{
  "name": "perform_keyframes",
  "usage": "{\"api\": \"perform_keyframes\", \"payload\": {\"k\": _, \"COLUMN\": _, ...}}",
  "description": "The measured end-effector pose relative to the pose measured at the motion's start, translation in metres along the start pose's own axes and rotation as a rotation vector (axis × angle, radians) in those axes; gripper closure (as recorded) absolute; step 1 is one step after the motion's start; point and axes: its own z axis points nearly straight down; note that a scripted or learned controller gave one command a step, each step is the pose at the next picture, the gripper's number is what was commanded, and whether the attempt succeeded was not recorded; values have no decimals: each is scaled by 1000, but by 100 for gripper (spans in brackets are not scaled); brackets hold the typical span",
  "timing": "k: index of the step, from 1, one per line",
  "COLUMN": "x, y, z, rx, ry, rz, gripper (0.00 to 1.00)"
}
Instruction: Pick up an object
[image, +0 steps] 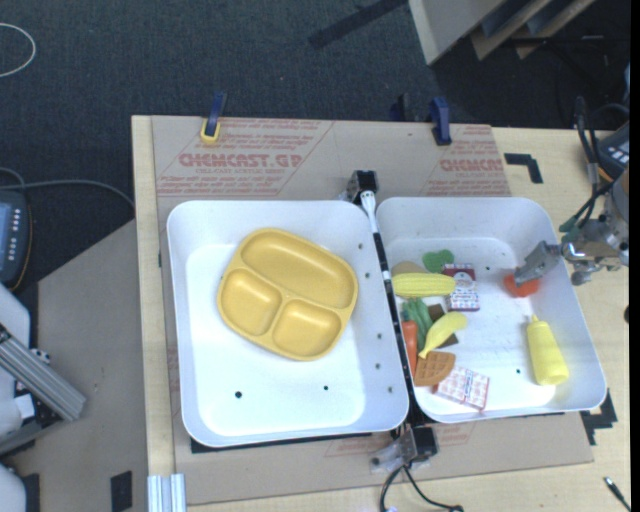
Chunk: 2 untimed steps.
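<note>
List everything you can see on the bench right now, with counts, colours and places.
Bins: 2, white, side by side on the bench.
Divided plate: 1, yellow, in the left bin.
Corn cob: 1, yellow, right bin, near its left wall.
Banana: 1, yellow, right bin, below the corn.
Carrot: 1, orange, right bin, along its left wall.
Bottle: 1, yellow, right bin, right side.
Red object: 1, right bin, by the gripper.
Clamps: 2, blue, on the board's far edge.
Gripper: 1, grey, over the right bin's right side.
</note>
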Motion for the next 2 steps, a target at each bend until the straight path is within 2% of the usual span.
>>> {"api": "perform_keyframes", "payload": {"k": 1, "x": 0, "y": 3, "z": -7, "rx": -14, "ry": -4, "rz": -4, "gripper": 0}}
{"api": "perform_keyframes", "payload": {"k": 2, "x": 1, "y": -5, "z": 45, "rx": -7, "ry": 0, "rz": -3, "gripper": 0}}
